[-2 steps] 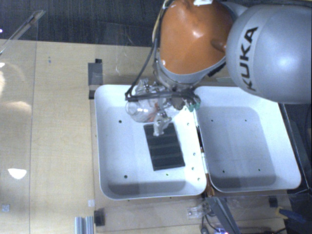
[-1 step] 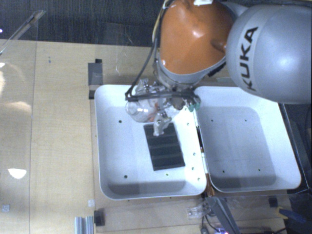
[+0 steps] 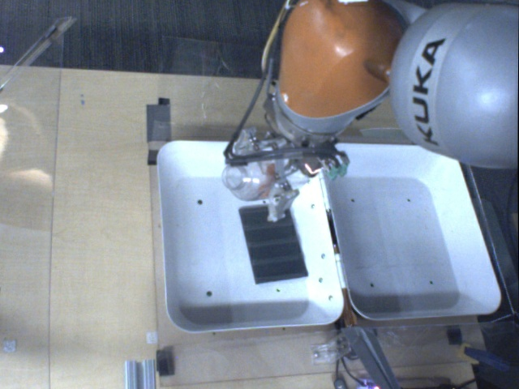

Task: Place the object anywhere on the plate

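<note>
Down at the frame's left lies the wooden bench (image 3: 81,217). Right of it, the left bin (image 3: 186,290) holds a dark ridged plate (image 3: 274,245) at centre. Above the plate's upper edge hang the jaws (image 3: 276,205); a clear glassy object (image 3: 242,181) sits beside them, though whether they grip it I cannot tell. Farther right lies the right bin (image 3: 413,250).

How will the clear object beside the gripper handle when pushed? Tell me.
The clear object looks rounded, so it may roll across the left bin's smooth floor. Its glossy, see-through walls suggest something light and slippery, possibly fragile.
</note>
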### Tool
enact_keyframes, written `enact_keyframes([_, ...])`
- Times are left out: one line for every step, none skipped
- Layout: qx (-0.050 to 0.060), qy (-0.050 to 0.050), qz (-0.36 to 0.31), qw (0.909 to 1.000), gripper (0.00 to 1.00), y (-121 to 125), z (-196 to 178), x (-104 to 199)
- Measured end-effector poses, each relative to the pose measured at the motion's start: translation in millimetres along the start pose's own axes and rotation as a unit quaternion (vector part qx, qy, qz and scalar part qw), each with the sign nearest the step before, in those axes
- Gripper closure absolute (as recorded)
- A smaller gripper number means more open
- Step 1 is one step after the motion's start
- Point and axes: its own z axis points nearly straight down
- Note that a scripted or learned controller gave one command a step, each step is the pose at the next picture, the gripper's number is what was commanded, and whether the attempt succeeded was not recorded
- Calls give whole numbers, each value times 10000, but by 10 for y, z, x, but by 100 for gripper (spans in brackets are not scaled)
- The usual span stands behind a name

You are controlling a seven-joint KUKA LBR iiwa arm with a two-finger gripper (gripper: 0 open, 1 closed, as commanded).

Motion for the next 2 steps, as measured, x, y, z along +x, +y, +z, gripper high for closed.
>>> enact_keyframes([-4, 19, -676, 9977, 0, -452, 775, 144])
enact_keyframes([-6, 17, -172, 9999, 0, -576, 1086, 26])
